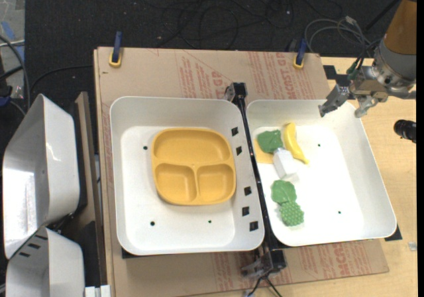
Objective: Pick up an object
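Here the gripper (pixel 346 104) hangs above the far right corner of the right bin (pixel 344 176), its two fingers spread apart with nothing between them. The objects to pick lie well apart from it, clustered along the left side of that bin: a yellow banana-shaped toy (pixel 294 142) touching a green leafy piece (pixel 268 140), a small white block (pixel 285 163) just below them, then another green leafy piece (pixel 283 190) and a bumpy green piece (pixel 291 213) nearest the front rim. The left bin (pixel 129 176) holds a yellow three-compartment plate (pixel 194 165), lying flat. Both bins rest on a brown cardboard sheet (pixel 199 67).
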You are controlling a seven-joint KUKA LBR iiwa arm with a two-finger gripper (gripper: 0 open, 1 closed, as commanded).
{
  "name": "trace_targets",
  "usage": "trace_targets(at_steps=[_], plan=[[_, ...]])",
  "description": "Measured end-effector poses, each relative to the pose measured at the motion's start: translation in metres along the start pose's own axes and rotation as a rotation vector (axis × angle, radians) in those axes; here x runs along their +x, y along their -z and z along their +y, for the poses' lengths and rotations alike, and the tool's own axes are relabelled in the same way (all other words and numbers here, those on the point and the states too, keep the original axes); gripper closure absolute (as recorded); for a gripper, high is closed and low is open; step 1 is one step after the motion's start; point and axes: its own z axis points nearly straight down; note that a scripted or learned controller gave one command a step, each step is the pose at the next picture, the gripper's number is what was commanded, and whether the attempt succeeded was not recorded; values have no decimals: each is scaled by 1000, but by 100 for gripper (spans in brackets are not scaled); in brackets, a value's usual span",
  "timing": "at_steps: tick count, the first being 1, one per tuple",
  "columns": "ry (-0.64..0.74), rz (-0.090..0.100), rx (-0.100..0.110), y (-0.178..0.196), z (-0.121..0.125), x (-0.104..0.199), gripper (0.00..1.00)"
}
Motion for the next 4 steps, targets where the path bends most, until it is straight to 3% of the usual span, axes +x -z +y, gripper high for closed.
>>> trace_targets(at_steps=[1,4], plan=[[3,-3,-13,8,2,1,0],[1,-1,-9,-161,-11,9,0]])
